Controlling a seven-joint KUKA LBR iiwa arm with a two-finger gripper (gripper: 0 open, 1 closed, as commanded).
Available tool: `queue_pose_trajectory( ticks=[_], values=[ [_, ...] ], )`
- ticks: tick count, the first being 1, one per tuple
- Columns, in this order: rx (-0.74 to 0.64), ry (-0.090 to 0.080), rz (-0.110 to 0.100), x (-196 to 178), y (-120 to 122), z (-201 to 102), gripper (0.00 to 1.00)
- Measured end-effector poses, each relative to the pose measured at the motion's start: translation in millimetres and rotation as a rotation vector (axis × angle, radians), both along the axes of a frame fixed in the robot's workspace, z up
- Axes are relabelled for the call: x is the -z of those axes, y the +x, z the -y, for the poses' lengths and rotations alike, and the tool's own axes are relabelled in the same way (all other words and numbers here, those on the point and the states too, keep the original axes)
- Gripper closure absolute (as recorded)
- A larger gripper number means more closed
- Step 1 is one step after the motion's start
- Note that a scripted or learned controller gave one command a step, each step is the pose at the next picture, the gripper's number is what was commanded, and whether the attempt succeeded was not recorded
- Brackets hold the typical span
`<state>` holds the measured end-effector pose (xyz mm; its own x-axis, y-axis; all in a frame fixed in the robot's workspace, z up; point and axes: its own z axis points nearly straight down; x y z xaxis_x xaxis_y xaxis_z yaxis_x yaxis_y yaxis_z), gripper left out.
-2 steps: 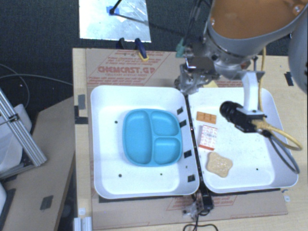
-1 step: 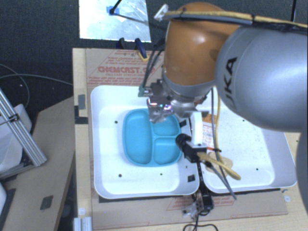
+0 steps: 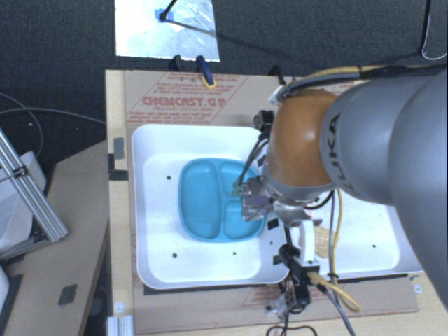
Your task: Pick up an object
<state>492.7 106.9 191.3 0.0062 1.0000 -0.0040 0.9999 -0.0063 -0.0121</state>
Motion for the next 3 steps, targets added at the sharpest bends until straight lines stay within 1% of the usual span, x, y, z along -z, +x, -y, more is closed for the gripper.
queue_pose_trajectory(
  ticks=[1, 2, 3],
  values=[
    [-0.009, 0.009, 0.033, -247.6, -4.9, 24.8, 1.00],
    [-0.015, 0.007, 0.017, -245.3, 11.7, -41.8, 1.00],
    [-0.014, 0.006, 0.019, -256.2, 11.8, -38.3, 1.00]
  ],
)
